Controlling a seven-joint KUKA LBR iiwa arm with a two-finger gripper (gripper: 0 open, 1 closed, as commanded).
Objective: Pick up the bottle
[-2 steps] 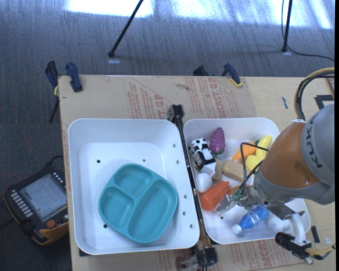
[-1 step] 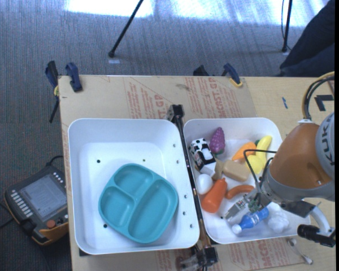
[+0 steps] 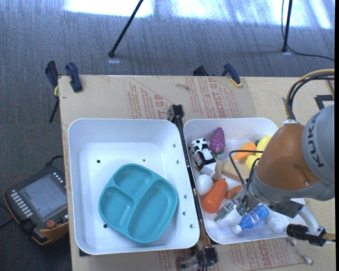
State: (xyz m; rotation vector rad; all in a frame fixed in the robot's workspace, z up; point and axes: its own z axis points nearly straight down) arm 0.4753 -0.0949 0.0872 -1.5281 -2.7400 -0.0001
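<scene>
Grey carpet [image 3: 158,44] surrounds a cardboard-topped bench [image 3: 141,95], with tripod legs [image 3: 129,21] standing on the floor beyond it and blue clamps [image 3: 73,75] gripping the bench's far edge. On the floor at far left lies a teach pendant [image 3: 38,205].

The left bin [image 3: 85,134] contains a teal divided plate [image 3: 138,203], lying flat toward the near side.

The right bin [image 3: 198,126] holds a clutter of small items. Nearest the dividing wall: a black-and-white cow figure [image 3: 200,151], a purple berry-shaped toy [image 3: 217,141] just behind it, a white egg-shaped piece [image 3: 204,183], and an orange carrot-like piece [image 3: 214,196]. Further right, orange and yellow pieces [image 3: 254,151] sit partly hidden by the arm.

The bottle [image 3: 251,219], clear with a blue band and white cap, lies on its side near the bin's front wall, cap pointing left.

The arm's orange band [image 3: 282,157] covers the right part of this bin. The gripper [image 3: 237,208] is down in the bin, at or just beside the bottle's upper end. Its opening cannot be made out, and no grasp on the bottle can be confirmed.
</scene>
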